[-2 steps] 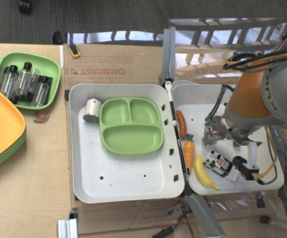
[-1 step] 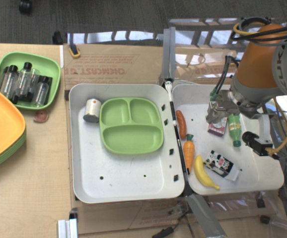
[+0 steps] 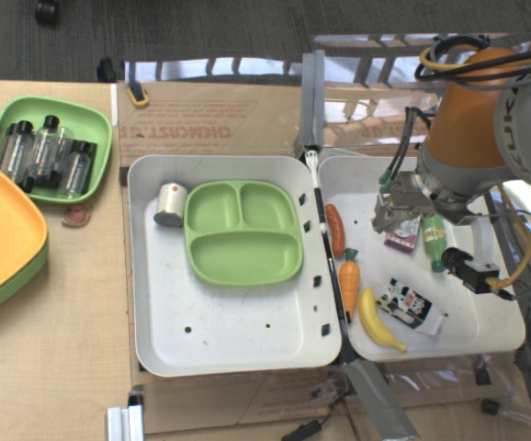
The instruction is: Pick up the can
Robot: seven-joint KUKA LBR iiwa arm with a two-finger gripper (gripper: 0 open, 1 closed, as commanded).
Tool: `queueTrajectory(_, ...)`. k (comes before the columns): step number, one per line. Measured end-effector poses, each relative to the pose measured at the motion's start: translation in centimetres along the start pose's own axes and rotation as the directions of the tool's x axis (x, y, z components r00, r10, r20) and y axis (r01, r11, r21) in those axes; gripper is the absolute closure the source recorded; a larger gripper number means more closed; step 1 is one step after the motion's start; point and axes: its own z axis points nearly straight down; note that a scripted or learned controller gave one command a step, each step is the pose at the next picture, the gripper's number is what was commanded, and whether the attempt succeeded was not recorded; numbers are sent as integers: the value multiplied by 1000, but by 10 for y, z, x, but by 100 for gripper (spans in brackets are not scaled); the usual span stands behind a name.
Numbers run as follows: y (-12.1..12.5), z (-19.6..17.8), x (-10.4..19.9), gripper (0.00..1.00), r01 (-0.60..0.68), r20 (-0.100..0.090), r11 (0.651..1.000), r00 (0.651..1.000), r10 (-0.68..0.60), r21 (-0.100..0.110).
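Can: on its side in left bin, touching green tray
Tool: over right bin; grip state unclear
Approach: cross over, descend across can's width

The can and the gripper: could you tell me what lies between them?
In the camera view, the green divided plate and hot dog lie between the can and the gripper.

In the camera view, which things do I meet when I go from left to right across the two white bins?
can → green divided plate → sausage → carrot → banana → black-and-white packet → green bottle
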Motion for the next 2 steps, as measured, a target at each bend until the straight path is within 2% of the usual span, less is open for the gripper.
queueTrajectory(2,51,-1,14,100,91,1,996,996,-91,-2)
